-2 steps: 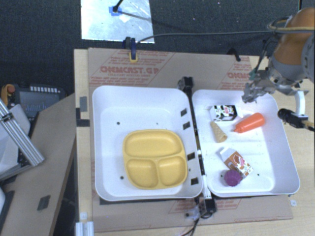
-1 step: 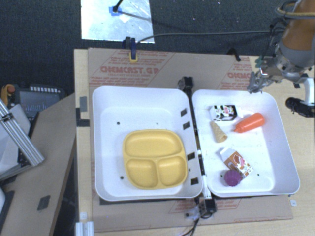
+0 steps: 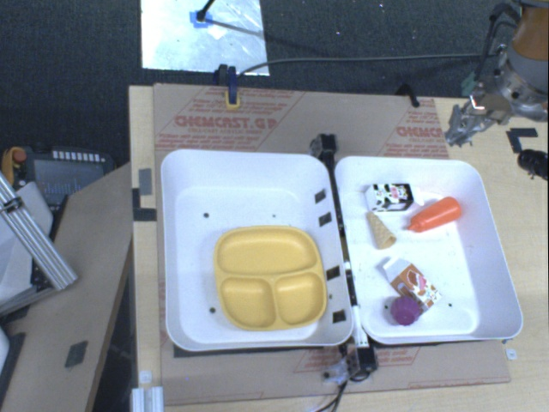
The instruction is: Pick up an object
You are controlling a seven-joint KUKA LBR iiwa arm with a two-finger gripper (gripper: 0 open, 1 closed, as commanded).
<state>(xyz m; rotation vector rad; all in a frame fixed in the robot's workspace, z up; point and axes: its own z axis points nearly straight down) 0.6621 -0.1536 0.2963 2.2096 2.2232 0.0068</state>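
- The left bin (image 3: 184,178) sits on the bench (image 3: 146,256) toward its left edge, and a yellow divided plate (image 3: 270,275) lies in it, closer to the bin's front wall than its back.
- The right bin (image 3: 493,256) touches the left one along the middle seam.
- Near its back wall lies a small black-and-white carton (image 3: 390,196), with a tan cone (image 3: 382,229) just in front of it.
- An orange carrot (image 3: 435,214) lies slanted, just right of the carton and cone.
- Toward the front wall a small brown-and-white box (image 3: 415,284) touches a purple ball (image 3: 406,312) at its near side.
- The hand (image 3: 463,127) hovers past the right bin's back right corner, over the bench, well apart from every object. I cannot tell from here how it is set; nothing sits in it.
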